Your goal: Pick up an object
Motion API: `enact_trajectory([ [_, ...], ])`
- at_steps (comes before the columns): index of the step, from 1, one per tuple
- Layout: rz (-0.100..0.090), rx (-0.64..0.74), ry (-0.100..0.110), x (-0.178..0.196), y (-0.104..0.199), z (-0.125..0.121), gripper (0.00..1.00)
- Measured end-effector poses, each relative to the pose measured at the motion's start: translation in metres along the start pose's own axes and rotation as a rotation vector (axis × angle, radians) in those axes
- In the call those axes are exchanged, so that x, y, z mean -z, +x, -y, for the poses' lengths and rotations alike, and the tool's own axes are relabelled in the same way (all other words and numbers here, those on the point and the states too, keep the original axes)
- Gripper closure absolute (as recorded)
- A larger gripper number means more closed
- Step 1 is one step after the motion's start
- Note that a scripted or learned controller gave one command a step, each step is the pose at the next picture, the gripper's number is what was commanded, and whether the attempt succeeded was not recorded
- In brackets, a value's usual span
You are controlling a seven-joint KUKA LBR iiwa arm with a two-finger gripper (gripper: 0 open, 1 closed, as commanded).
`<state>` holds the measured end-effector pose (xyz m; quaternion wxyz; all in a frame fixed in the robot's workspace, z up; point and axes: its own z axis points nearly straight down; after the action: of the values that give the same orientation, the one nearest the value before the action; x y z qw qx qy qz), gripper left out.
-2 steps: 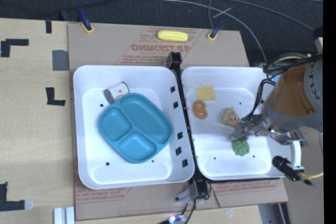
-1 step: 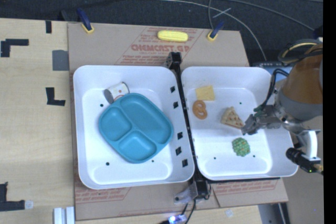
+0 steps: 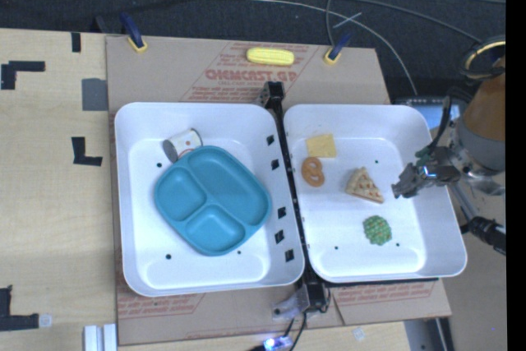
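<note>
The right bin (image 3: 436, 255) holds a yellow cheese-like square (image 3: 321, 145), a brown pretzel (image 3: 312, 171), a tan pizza-slice wedge (image 3: 363, 186) and a green broccoli piece (image 3: 377, 230). My gripper (image 3: 408, 182) hangs over the right bin's right side, just right of the pizza slice. Nothing shows between its dark fingers. The left bin (image 3: 131, 259) holds a blue divided plate (image 3: 212, 200) and a small white cup (image 3: 182, 145) lying on its side at the plate's upper left.
A yellow corn-like toy (image 3: 269, 57) lies on the cardboard behind the bins. Blue and yellow clamps (image 3: 134, 37) hold the cardboard's back edge. Cables run across the dark area at the back. A black divider (image 3: 283, 177) separates the bins.
</note>
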<state>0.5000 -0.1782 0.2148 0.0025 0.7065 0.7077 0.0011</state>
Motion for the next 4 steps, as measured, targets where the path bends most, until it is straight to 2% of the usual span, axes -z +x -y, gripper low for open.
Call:
enact_trajectory([
  [1, 0.0, 0.0, 0.001, 0.04, 0.0, -0.001, 1.0],
  [2, -0.004, 0.005, 0.005, 0.037, 0.05, -0.027, 1.0],
  [3, -0.004, 0.006, 0.006, 0.041, 0.106, -0.041, 1.0],
  [4, -0.003, 0.003, 0.008, 0.028, 0.15, -0.049, 1.0],
])
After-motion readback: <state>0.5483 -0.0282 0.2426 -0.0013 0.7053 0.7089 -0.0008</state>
